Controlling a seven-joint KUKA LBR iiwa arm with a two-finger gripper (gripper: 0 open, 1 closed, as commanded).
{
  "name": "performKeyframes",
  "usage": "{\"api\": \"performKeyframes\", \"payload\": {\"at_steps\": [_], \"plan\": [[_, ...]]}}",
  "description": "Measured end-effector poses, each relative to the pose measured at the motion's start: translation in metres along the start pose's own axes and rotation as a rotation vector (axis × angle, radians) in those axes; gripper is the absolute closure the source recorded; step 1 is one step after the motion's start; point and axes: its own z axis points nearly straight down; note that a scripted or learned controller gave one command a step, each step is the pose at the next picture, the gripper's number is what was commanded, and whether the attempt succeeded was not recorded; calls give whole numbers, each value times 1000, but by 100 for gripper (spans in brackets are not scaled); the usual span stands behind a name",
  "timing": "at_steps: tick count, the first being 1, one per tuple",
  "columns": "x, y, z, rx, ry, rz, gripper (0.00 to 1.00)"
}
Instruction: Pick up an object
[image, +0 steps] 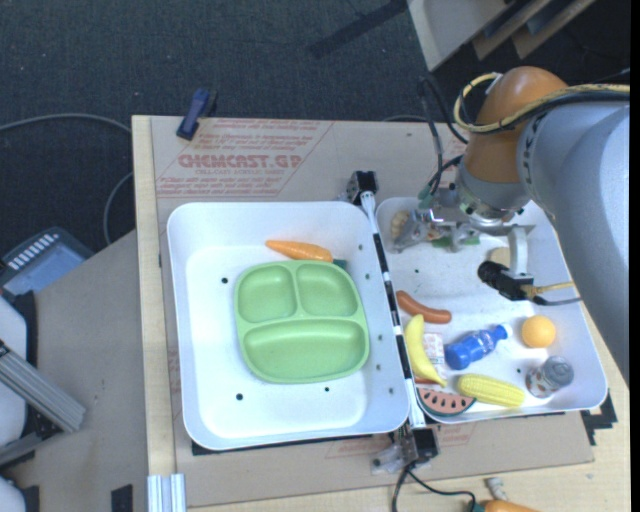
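gripper (437, 228) low at right bin's (590, 375) far corner; fingers' state unclear; sausage (423, 307), banana (420, 352) nearby.

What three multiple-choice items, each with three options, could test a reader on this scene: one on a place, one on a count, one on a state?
1. Where does the carrot lie?
A. in the left bin, beside the green plate
B. in the right bin
C. on the floor

2. How many compartments does the green plate have?
A. two
B. three
C. five

3. How does the blue bottle rest?
A. upright
B. on its side
C. inside the green plate

Answers: 1 A, the carrot sits just above the plate's rim in the left bin. 2 B, two small sections above one wide section. 3 B, its length runs flat along the floor of the right bin, near the corn.
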Motion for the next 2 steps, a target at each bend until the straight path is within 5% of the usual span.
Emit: {"api": "performKeyframes", "payload": {"at_steps": [1, 2], "plan": [[-28, 0, -1, -4, -2, 1, 0], [-5, 0, 0, 0, -1, 1, 0]]}}
